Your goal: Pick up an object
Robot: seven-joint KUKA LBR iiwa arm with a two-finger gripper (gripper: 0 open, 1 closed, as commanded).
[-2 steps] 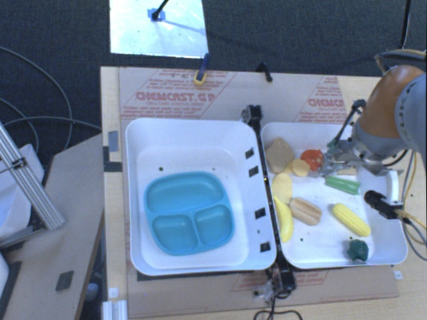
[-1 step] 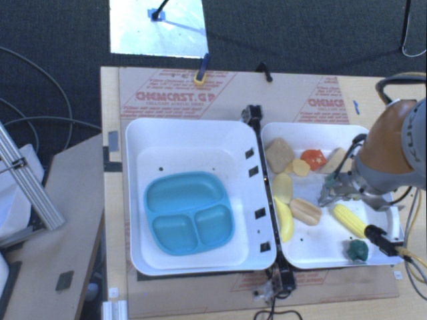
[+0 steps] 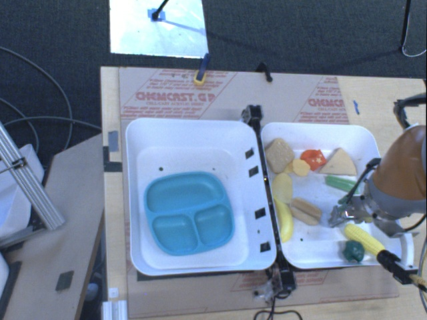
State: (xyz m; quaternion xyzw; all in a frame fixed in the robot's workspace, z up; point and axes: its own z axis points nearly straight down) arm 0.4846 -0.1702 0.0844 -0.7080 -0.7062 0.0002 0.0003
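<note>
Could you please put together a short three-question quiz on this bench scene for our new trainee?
1. True or false: the blue tray lies in the right bin.
2. Which item lies nearest the gripper? A. corn cob B. tomato C. cheese wedge
3. Fill in: the banana lies along the right bin's ____ wall, as the camera sees it.

Key: 1 false, it lies in the left bin; 2 A; 3 left.
</note>
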